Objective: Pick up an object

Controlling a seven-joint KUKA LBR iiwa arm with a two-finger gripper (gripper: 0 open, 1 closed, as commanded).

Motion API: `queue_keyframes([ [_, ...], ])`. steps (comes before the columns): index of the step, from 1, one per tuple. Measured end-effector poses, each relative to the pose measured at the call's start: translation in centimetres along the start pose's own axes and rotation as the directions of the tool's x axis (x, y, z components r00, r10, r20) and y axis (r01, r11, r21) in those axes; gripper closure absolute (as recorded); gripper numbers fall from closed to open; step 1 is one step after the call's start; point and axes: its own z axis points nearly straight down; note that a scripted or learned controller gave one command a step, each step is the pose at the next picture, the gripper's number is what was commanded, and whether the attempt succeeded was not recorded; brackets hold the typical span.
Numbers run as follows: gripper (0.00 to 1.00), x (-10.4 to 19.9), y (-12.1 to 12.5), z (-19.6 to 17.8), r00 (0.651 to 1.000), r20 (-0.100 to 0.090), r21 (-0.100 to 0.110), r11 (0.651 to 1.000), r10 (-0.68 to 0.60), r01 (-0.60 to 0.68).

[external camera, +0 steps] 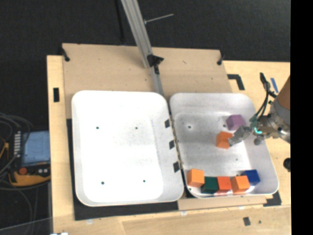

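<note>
At right of centre we see the gripper (238, 135) in the right bin (205, 104), beside an orange block (223, 140) and purple block (235, 121); its grasp cannot be told.

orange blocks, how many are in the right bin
4: one orange block mid-bin by the gripper, three along the near wall. More may be hidden under the arm.

Blue box (36, 147) w/ cables at far left, metal pole (139, 33) slanting above the bench (112, 72)
</note>
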Motion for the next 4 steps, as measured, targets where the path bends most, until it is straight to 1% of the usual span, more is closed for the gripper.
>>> queue_keyframes([
  [1,0.0,0.3,-0.7,4.5,1.0,0.002,0.006,1.0,0.004,-0.004],
  [2,0.0,-0.3,-1.6,10.3,1.0,0.002,0.007,1.0,0.004,-0.004],
  [3,0.0,-0.5,-1.6,11.5,1.0,0.004,0.0,1.0,0.006,-0.006],
  [4,1.0,-0.6,-1.4,10.3,1.0,0.003,-0.005,1.0,0.014,-0.014],
])
